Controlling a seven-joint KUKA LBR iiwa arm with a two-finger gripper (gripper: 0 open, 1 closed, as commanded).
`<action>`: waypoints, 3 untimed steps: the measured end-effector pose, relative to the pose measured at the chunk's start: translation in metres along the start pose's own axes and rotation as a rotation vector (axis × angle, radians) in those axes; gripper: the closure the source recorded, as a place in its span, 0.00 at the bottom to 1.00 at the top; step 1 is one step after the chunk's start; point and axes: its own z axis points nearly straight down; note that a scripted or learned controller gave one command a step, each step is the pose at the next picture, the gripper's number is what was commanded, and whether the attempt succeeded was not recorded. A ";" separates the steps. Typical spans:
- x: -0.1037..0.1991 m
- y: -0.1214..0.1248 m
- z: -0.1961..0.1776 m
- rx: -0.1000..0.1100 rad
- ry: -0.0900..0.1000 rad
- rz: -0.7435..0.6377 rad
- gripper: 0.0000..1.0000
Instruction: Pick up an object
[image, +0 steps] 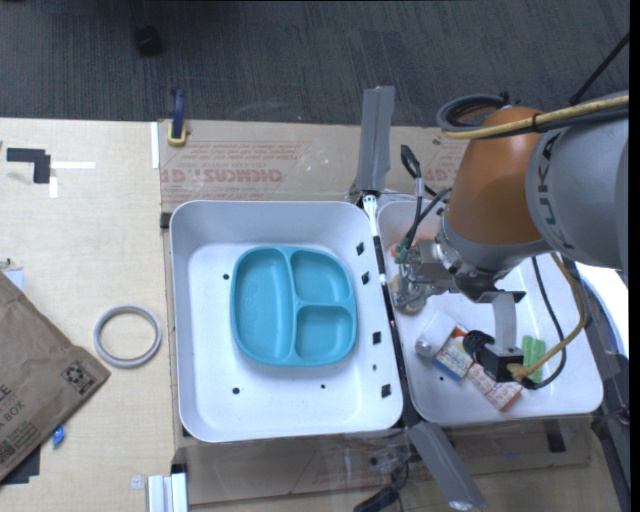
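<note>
At the near edge of the right bin (560, 408), a red-and-white packet (497, 388) is lying flat, its long axis running on a slant from the bin's middle toward the near right corner. Just beside it, a little farther in, a small box (450, 356) with a silvery end is resting on the bin floor, seemingly touching the packet. A green piece (534, 357) is sitting to their right, partly behind a black fitting and a yellowish cable that is hanging off the arm (500, 190).

Farther in, the jaws are hanging low at the left side of this bin, close to the wall it is sharing with the left bin (190, 300). Whether they are spread or pressed together I cannot tell, as the wrist hardware is blurring into the clutter there, and nothing is showing between them.

The relation that is mattering most: the box and packet are lying nearer the camera than the jaws and toward the bin's middle, near but apart from them. In my judgement the coming move is calling for a shift that way, then a turn to close across the packet's short side.

In the left bin a teal divided plate (295, 305) is lying flat, well apart from the jaws. A tape ring (127, 334) is sitting on the surface (80, 240) beyond that bin's left wall
</note>
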 end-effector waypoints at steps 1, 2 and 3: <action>-0.042 0.041 -0.030 -0.002 -0.001 -0.025 1.00; -0.042 0.041 -0.030 -0.001 0.000 -0.025 0.00; -0.094 -0.025 0.001 0.000 0.000 0.030 0.00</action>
